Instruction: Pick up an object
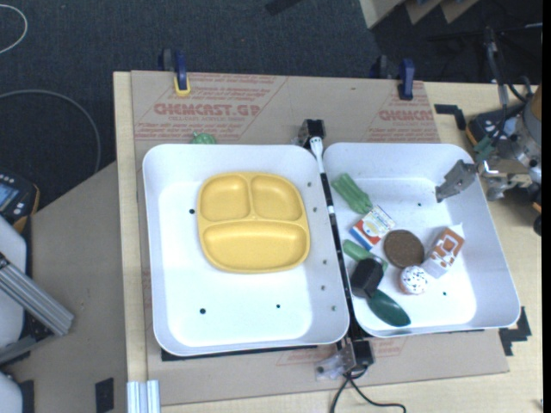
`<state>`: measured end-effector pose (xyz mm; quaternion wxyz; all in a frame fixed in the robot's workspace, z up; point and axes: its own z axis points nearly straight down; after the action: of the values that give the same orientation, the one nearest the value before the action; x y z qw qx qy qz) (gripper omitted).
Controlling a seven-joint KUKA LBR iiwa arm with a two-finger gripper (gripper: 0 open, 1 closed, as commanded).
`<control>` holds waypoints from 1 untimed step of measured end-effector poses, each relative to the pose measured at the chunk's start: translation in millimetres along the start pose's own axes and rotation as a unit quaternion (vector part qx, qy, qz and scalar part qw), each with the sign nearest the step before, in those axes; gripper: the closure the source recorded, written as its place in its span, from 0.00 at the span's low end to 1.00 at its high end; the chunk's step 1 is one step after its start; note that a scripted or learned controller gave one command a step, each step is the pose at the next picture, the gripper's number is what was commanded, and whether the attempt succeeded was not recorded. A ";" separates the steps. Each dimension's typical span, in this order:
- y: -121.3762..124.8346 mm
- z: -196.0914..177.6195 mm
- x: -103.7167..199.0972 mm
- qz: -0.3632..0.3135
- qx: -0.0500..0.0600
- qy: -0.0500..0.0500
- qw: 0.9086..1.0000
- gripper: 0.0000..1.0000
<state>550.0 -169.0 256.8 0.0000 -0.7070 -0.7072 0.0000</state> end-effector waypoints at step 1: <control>0.5 -10.4 0.0 0.000 -0.001 -0.001 1.000 1.00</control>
<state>550.5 -169.0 267.1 -0.0012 -0.7066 -0.7076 -0.0005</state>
